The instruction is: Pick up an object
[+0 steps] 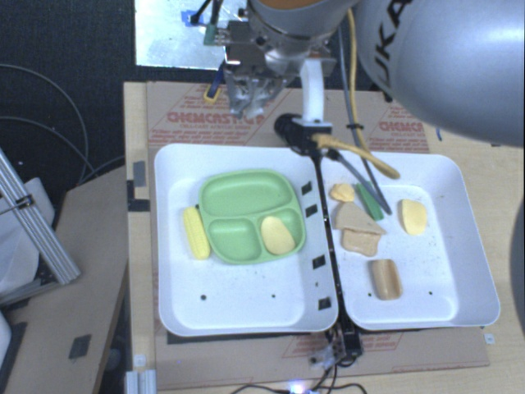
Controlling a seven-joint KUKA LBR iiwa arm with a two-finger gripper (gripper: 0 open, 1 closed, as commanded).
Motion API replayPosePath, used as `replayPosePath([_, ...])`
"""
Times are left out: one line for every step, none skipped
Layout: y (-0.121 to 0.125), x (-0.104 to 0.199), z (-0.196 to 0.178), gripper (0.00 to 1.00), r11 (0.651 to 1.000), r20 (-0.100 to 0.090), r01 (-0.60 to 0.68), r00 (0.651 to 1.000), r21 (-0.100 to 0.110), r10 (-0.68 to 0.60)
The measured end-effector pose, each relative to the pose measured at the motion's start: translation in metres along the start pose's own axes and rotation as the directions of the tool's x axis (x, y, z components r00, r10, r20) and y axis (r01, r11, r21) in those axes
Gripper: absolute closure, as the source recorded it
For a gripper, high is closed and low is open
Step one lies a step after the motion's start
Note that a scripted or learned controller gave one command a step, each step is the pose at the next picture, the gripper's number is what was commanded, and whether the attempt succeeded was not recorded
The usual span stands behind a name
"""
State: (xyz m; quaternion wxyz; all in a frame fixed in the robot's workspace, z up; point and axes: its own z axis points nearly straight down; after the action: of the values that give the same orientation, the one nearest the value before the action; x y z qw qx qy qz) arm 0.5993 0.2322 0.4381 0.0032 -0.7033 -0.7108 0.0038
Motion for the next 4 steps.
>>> replayPosePath([0.038, 0.002, -0.091, 1.00, 1.000, -0.005, -0.005, 1.000, -0.022, 0.005])
replayPosePath([0.069, -0.026, -0.098, 1.00, 1.000, -0.002, -0.012, 1.000, -0.014, 0.012])
replayPosePath([-0.022, 0.005, -0.098, 1.00, 1.000, -0.004, -0.001, 1.000, -0.011, 0.001])
replayPosePath([-0.091, 0.003, -0.065, 1.00, 1.000, -0.001, -0.004, 1.000, -0.007, 0.004])
